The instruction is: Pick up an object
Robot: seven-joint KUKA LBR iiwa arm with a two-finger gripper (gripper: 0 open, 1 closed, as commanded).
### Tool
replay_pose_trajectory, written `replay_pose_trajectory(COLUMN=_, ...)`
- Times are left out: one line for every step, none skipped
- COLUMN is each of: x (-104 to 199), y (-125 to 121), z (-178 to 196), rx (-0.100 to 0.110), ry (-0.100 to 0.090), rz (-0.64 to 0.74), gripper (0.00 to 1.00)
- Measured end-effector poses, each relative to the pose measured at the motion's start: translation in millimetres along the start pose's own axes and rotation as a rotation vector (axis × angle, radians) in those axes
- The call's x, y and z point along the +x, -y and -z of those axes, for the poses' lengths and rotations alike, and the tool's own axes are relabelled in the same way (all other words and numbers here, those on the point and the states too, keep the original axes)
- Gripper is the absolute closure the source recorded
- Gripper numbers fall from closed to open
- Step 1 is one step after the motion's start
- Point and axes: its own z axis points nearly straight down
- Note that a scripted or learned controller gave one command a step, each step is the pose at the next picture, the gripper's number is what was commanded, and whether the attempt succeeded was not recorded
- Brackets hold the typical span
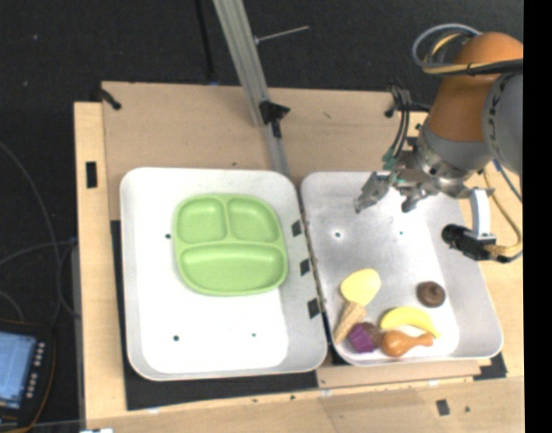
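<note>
My gripper [384, 197] hangs over the far part of the right bin [375, 242], its two fingers spread apart with nothing between them. The toy foods lie well nearer the front: a yellow ice-cream cone [355, 298], a purple piece [361, 337], a yellow banana [411, 319], an orange-brown drumstick [402, 340] and a small brown donut [429, 293]. None of them touches the gripper.
The left bin [150, 332] holds a green divided plate [230, 244]. A slanted metal pole [249, 70] rises behind the bins. A black cable connector [464, 239] hangs at the right bin's right side.
</note>
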Motion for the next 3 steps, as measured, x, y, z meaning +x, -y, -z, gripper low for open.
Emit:
replay_pose_trajectory(x=0.0, y=0.0, z=0.0, rx=0.000, ry=0.000, rz=0.000, gripper=0.00)
replay_pose_trajectory(x=-4.8, y=-6.6, z=-58.4, rx=0.005, ry=0.001, rz=-0.002, gripper=0.00)
replay_pose_trajectory(x=-5.8, y=-6.0, z=-102.9, rx=0.004, ry=0.001, rz=-0.004, gripper=0.00)
